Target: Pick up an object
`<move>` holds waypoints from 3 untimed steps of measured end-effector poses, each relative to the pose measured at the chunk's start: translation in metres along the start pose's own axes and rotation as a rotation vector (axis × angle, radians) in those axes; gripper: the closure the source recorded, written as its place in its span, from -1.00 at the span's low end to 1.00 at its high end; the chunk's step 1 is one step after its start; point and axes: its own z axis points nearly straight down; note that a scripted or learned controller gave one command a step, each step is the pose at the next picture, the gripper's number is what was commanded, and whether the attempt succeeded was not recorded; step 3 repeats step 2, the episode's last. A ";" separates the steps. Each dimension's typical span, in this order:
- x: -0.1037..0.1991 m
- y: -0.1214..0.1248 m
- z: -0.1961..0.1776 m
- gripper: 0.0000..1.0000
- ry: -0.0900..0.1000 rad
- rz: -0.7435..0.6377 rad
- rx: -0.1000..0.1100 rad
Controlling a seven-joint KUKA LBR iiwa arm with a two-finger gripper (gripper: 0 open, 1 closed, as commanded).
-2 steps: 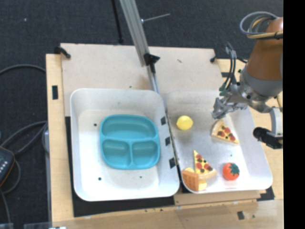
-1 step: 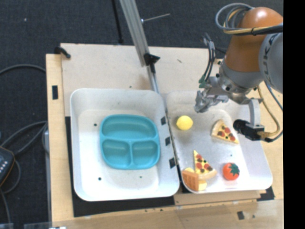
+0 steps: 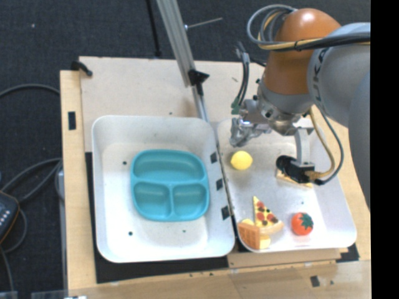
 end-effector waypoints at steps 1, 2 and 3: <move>0.041 0.019 -0.003 1.00 -0.003 0.002 0.000; 0.094 0.034 0.000 1.00 -0.001 0.001 -0.003; 0.094 0.034 0.000 1.00 -0.001 0.001 -0.003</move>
